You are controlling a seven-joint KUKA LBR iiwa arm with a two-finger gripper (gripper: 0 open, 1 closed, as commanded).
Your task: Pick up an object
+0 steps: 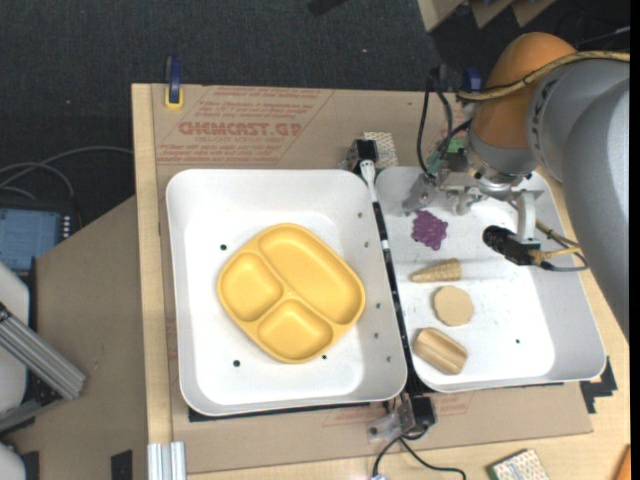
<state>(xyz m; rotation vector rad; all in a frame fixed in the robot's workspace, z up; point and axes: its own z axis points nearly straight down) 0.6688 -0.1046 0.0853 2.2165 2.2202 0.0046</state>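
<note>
My gripper (440, 204) hangs over the far left part of the right bin (560, 353), open, with nothing between its fingers. A purple bunch of grapes (430, 230) lies on the bin floor just in front of the fingertips, close to them. Nearer the front are a tan cone (437, 271) lying on its side, a round tan disc (453, 305) and a light brown bread roll (441, 350). All of these lie along the left half of the right bin.
The left bin (195, 218) holds a yellow plate with three compartments (290, 291). A raised divider (385, 258) separates the two bins. The grey arm with its orange band (525, 68) fills the upper right.
</note>
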